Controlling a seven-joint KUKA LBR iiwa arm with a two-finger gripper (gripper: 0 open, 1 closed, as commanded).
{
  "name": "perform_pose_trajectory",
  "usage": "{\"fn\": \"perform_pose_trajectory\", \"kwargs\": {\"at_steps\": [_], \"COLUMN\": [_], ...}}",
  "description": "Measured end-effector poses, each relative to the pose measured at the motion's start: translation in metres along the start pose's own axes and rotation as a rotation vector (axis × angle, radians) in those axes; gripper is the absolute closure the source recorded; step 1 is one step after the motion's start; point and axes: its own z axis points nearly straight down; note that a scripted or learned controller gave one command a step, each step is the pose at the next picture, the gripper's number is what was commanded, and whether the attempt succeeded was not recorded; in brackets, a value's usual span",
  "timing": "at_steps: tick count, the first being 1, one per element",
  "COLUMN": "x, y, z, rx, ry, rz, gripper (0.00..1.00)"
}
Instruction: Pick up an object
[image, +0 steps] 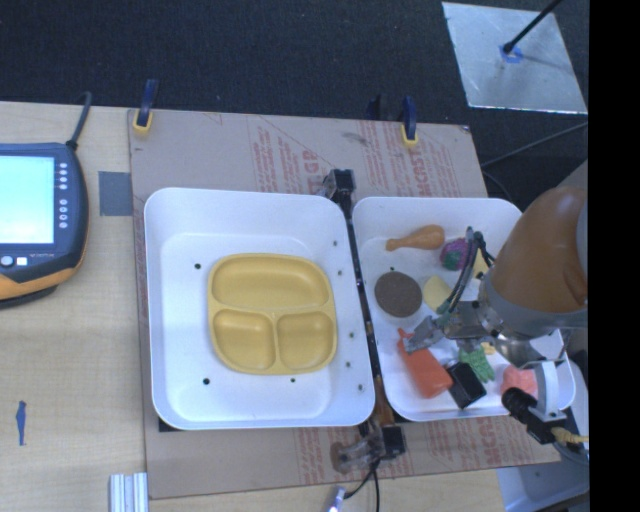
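Observation:
The right bin (400, 215) holds several small objects. A tan drumstick-shaped toy (418, 239) lies near its far wall, with a purple and green piece (456, 252) beside it. Nearer the middle are a brown disc (398, 293) and a pale yellow piece (436, 291). An orange-red block (427, 372) lies at the front, beside a black piece (465, 384), a green piece (482, 362) and a pink piece (520, 381). My gripper (443, 343) hangs low over the front half of this bin, just above the orange-red block. The arm's orange band (540, 260) hides the bin's right side.
The left bin (170, 300) holds a yellow divided plate (272, 311). A handheld screen unit (35, 215) lies on the bench at far left. Clamps (408, 118) hold the cardboard sheet under the bins at its far edge. Cables and a clip (365, 450) sit at the front between the bins.

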Motion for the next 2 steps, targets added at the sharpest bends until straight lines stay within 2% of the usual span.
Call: {"fn": "perform_pose_trajectory", "kwargs": {"at_steps": [1, 2], "x": [0.002, 0.014], "y": [0.094, 0.149], "z": [0.039, -0.057], "rx": [-0.002, -0.005], "ry": [-0.001, -0.001], "rz": [0.000, 0.002], "gripper": [0.00, 0.00]}}
